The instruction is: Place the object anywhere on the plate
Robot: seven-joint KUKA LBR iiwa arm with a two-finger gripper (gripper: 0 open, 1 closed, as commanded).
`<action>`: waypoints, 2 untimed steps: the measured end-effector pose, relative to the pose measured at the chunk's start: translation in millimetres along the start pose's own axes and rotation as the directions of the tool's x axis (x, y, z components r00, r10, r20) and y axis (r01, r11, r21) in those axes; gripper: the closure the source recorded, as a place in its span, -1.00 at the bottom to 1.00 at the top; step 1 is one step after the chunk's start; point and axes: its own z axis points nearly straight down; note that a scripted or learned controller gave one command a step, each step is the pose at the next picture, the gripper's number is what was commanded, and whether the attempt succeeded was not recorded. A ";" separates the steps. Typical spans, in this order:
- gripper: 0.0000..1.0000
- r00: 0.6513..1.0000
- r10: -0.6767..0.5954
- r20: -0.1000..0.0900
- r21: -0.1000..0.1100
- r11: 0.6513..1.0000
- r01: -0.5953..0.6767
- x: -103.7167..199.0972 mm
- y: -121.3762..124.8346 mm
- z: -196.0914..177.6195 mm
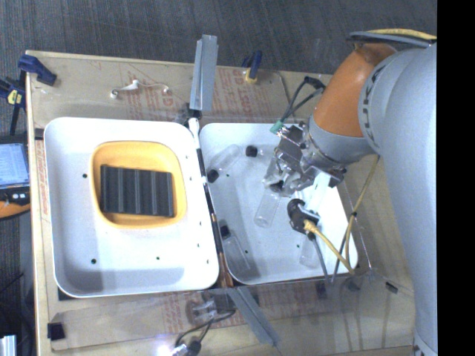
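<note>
Pincer (286,180) low over right bin (245,262), grip state impossible to tell; yellow plate (137,154) in left bin (67,199).

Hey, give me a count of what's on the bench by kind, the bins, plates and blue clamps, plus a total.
Shallow white bins: 2, the left bin and the right bin
Yellow plate with a dark ridged centre: 1, in the left bin
Blue clamps on the bench edge: 2, far-left clamp and top-middle clamp
Total: 5
</note>
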 end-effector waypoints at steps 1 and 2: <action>1.00 0.987 -0.158 0.000 0.000 0.987 0.158 109.3 10.7 -17.2; 1.00 0.944 -0.331 0.001 0.004 0.944 0.331 159.6 11.8 35.5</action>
